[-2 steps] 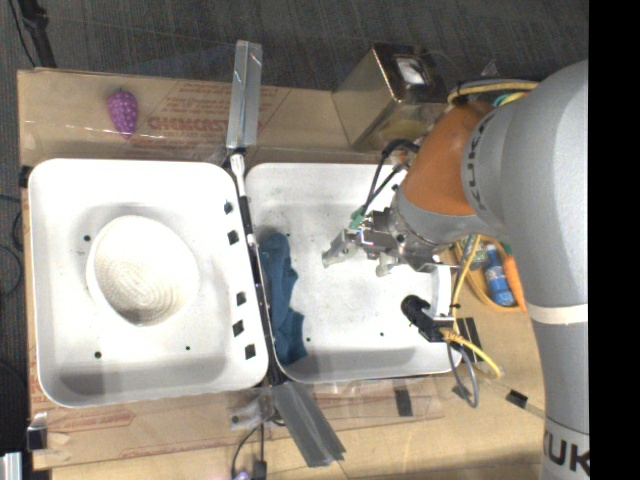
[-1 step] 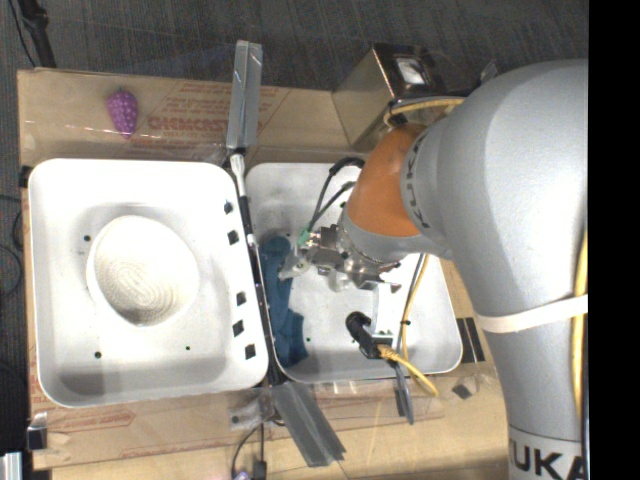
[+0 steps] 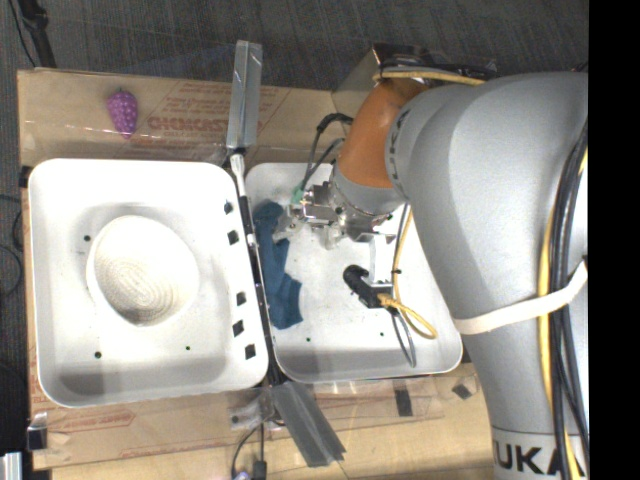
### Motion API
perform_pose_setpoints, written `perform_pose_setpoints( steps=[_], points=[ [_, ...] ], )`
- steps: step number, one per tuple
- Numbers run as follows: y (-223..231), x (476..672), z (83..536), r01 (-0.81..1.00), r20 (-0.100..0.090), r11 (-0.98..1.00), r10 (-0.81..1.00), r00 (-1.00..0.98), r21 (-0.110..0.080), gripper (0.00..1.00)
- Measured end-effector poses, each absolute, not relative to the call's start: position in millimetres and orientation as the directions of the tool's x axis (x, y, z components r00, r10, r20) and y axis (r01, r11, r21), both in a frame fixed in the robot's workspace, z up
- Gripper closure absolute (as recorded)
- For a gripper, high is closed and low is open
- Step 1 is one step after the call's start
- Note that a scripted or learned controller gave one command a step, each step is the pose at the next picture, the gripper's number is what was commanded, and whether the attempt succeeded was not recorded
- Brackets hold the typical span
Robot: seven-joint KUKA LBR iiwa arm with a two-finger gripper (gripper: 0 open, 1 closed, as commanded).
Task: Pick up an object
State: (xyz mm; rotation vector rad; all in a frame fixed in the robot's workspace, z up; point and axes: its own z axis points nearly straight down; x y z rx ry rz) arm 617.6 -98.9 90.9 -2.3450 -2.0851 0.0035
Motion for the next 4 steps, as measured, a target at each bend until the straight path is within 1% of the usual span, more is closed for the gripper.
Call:
perform_pose_setpoints(
  steps=[1,2,3,4],
  points=[
    [-121.2,656.5,91.4,0.997,0.000,-0.073,0.997,0.073,-0.003,0.00],
    [-91.9,606.3,90.5,0.996,0.001,-0.085,0.996,0.085,-0.006,0.00],
    [-92.0,605.9,99.4,0.997,0.001,-0.081,0.997,0.081,-0.010,1.00],
    [-92.0,605.9,99.4,0.997,0.001,-0.081,0.997,0.081,-0.010,0.00]
  ],
)
